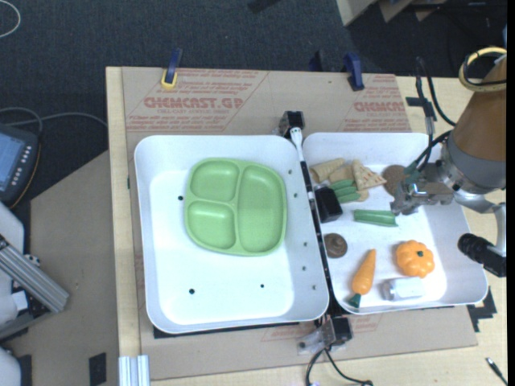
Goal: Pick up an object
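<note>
Low over the right bin point(451, 147), the gripper point(405, 198) hung at the end of the grey arm point(483, 135); whether its fingers were released or clenched could not be told. Just at its seven o'clock lay a green bean pod point(375, 217) on the bin floor, apart from the tip. At nine o'clock sat tan cracker pieces point(344, 172) and a black block point(327, 203). Toward six o'clock rested an orange pumpkin point(414, 258), a carrot point(364, 271), a brown cookie point(335, 245) and a white tube point(401, 289). Farther at nine o'clock, the left bin point(161, 256) bore a green divided plate point(236, 207). Both bins stood on a brown-papered board point(209, 95) with clamps point(170, 72) along its far edge, over dark carpet point(121, 14).
</note>
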Controlling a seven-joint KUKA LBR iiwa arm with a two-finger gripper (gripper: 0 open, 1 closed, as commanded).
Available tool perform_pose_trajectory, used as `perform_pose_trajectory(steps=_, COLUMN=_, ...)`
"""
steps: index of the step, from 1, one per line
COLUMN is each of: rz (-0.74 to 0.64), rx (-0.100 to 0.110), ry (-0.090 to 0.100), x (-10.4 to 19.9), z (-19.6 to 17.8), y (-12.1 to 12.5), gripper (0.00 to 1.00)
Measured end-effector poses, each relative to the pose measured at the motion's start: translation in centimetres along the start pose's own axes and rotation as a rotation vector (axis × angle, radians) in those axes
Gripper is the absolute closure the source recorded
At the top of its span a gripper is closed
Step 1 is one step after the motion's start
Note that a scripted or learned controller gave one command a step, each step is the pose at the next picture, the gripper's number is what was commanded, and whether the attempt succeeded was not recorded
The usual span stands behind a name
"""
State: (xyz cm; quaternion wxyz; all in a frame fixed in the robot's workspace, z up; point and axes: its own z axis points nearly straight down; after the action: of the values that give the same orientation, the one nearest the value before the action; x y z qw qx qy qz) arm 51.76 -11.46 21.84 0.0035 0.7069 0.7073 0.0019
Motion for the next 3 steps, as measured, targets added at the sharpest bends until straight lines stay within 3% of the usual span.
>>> perform_pose_trajectory(steps=1, rz=0.0, rx=0.004, ry=0.001, x=0.0, z=-0.7, y=0.1, gripper=1.0)
perform_pose_trajectory(steps=2, rz=-0.006, rx=0.003, ry=0.003, x=5.1, z=-1.1, y=3.3, gripper=1.0)
perform_pose_trajectory(steps=3, rz=-0.007, rx=0.004, ry=0.004, x=11.2, z=-1.2, y=4.8, gripper=1.0)
